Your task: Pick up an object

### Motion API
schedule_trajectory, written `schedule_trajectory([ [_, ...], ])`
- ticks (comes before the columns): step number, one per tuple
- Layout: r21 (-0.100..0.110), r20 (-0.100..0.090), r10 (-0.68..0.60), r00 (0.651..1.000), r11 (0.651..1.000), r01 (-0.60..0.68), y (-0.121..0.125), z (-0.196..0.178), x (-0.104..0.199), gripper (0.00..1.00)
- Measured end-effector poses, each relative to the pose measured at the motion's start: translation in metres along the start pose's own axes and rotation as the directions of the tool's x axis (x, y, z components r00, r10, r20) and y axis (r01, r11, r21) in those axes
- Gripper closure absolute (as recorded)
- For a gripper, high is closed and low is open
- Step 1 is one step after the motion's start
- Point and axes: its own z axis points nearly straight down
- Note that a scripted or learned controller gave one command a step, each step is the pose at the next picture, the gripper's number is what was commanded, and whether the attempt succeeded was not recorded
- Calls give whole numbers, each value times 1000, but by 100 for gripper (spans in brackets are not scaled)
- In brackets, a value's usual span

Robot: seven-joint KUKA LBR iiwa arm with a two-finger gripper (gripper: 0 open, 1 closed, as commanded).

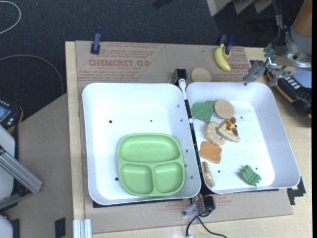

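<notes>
The right bin [277, 133] holds several toy foods: a green leaf [203, 110], a round tan disc [224, 108], a pizza slice [230, 128], a pale pretzel-like piece [213, 133], an orange slab [211, 152], a thin brown strip [207, 173] and a green leafy piece [250, 175]. My gripper [259, 74] hangs over the far right corner of that bin, well away from the food. Its fingers are spread open with nothing between them.
A green divided plate [150, 163] lies in the left bin [99, 133]. On the board beyond the bins sit a toy banana [223, 58] and a tan disc [200, 75]. Blue clamps [96, 41] hold the board's far edge.
</notes>
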Motion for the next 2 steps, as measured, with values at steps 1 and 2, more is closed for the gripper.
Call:
schedule_trajectory([
  [1,10,-5,-5,1000,1000,5,17,180,67,0],
  [2,12,-3,3,1000,1000,-3,-92,168,74,0],
])
